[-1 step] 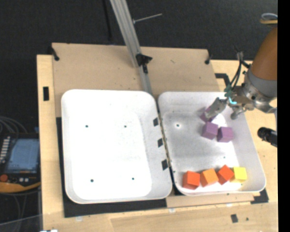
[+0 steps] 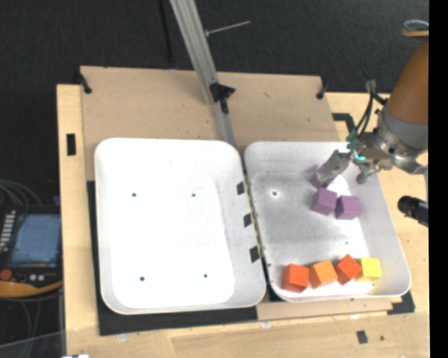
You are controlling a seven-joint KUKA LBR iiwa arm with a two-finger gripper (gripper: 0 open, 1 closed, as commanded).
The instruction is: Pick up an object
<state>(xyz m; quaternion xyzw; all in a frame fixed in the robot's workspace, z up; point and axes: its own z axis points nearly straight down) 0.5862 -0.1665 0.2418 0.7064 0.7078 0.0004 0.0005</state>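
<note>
My gripper (image 2: pixel 348 170) hangs over the back right part of the right bin (image 2: pixel 284 222), open, with nothing between its fingers. Its left finger (image 2: pixel 330 168) reaches down beside a small purple block (image 2: pixel 316 177), partly hidden by it. Two more purple cubes (image 2: pixel 325 201) (image 2: pixel 349 207) lie close together just in front of the gripper. Along the bin's front wall sits a row: a red-orange cube (image 2: pixel 296 277), an orange cube (image 2: pixel 322 273), a red cube (image 2: pixel 349 268) and a yellow cube (image 2: pixel 371 267).
The left bin (image 2: pixel 168 222) lies beside the right one, joined by black clips (image 2: pixel 248 218). A slanted metal rail (image 2: pixel 198 47) runs from the top of the view down to the bins' back edge. The arm's grey and orange wrist (image 2: pixel 407 103) stands at the right.
</note>
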